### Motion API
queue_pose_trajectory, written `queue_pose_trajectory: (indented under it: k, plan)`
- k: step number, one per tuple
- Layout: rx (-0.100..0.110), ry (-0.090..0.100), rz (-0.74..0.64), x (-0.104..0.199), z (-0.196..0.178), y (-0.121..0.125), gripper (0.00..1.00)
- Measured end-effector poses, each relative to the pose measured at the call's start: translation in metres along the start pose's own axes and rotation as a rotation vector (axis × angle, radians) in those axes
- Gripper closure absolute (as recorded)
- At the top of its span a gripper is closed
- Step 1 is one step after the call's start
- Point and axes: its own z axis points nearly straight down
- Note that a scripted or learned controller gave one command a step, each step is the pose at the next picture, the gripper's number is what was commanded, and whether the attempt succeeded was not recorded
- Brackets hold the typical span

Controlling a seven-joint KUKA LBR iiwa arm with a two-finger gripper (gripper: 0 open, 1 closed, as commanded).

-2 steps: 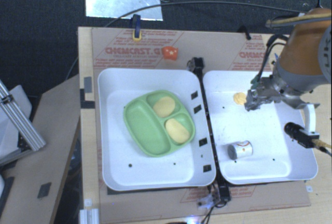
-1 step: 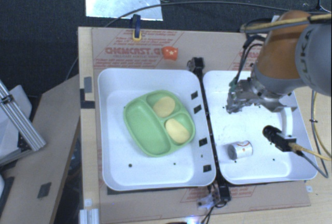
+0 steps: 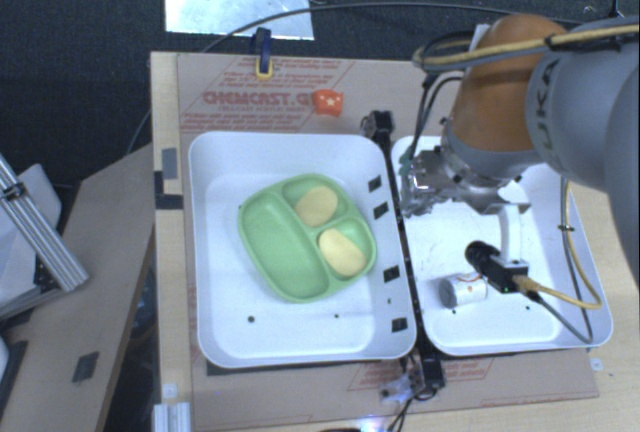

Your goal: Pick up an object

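We find the grey arm's 2-finger gripper (image 3: 416, 182) low over the right shallow white bin (image 3: 560, 320), far-left corner, grip state not discernible, while 2 pale yellow oval lumps (image 3: 318, 205) sit cupped in a green divided plastic plate (image 3: 275, 250) in the left shallow white bin (image 3: 230, 320), well apart from it.

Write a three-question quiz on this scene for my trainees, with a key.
1. Which bin holds the green plate? A: the view's left bin. B: the view's right bin. C: neither.
2. True or false: two yellow pieces lie in the plate's small compartments, one in each.
3. Fill in: the tool hangs near the edge where the bins meet, over the view's ____ bin.

Key: 1 A. 2 true. 3 right; the right bin.
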Motion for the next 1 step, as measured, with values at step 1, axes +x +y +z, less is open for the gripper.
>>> queue_pose_trajectory:
  k: [1]
  plan:
    - [-0.001,0.001,0.0,0.0522,-0.0105,0.0105,1.0]
